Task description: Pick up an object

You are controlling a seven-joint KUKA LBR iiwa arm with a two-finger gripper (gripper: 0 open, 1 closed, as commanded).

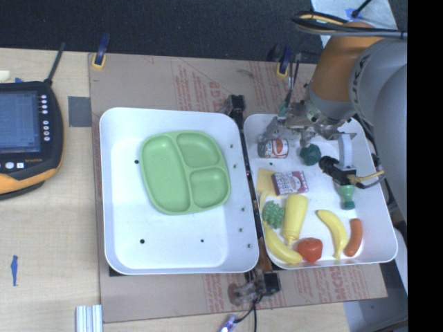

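The grey arm [377, 81] reached in from the right over the far end of the right bin [387, 251], its gripper [282, 128] low above a small red-and-white can [275, 148] in that bin's far left corner. Whether the gripper was clenched or released could not be made out, and nothing was seen held in it. The can lay in the bin, just beside a dark green ball [309, 154]. Nearer the camera lay a pink box [289, 182], a broccoli [273, 214], a yellow bottle [295, 216], two bananas [333, 229], a tomato [310, 249], a sausage [354, 237] and a teal piece [347, 198]. The left bin [124, 247] held a green divided plate [185, 171]. A pendant [24, 133] sat at the bench's left edge.
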